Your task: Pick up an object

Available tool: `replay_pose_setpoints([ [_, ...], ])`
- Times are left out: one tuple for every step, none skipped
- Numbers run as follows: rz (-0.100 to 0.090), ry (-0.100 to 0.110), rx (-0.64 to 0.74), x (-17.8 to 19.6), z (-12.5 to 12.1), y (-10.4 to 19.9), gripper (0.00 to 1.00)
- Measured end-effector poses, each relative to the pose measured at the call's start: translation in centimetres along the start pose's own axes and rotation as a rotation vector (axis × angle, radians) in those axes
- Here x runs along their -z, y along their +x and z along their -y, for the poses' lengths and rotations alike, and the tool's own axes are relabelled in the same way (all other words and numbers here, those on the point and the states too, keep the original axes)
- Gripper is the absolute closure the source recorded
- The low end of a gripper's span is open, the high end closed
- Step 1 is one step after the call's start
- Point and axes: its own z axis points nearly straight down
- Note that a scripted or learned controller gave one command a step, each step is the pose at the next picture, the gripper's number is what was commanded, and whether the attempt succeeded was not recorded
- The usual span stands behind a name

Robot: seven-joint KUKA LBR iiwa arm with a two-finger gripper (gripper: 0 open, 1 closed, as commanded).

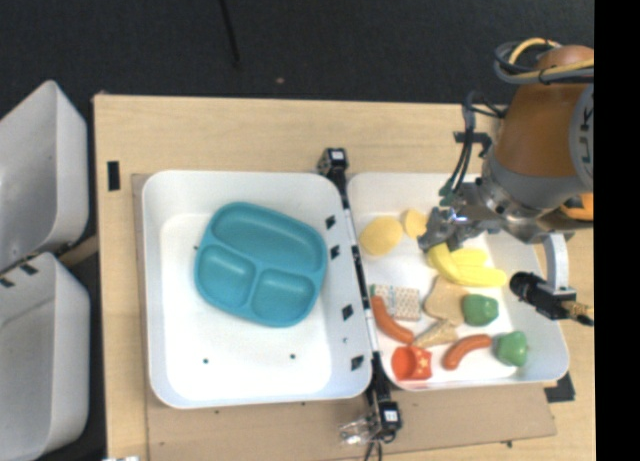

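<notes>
Fingers (452, 236) hard to make out above yellow banana (468, 267); arm (540, 139) cut off.

We see a pale wooden bench (120, 279) carrying two shallow white bins side by side, their inner rims touching along a line of small black clips. Taking the left bin (160, 349) as our landmark, the right bin (372, 189) sits directly against its right edge. Bare wood shows above the left bin, to its left, and in a narrow strip below it. A small dark mark (113, 176) lies on the bench just beyond the left bin's upper left corner.
</notes>
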Motion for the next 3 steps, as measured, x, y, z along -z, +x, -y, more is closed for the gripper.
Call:
replay_pose_setpoints([
  [-0.002, 0.001, 0.004, 0.7, -1.0, 1.1, 1.00],
  [-0.001, 0.004, -0.001, -0.2, 0.8, 1.4, 1.00],
  [0.001, 0.001, -0.002, -1.0, -0.4, 1.0, 1.00],
])
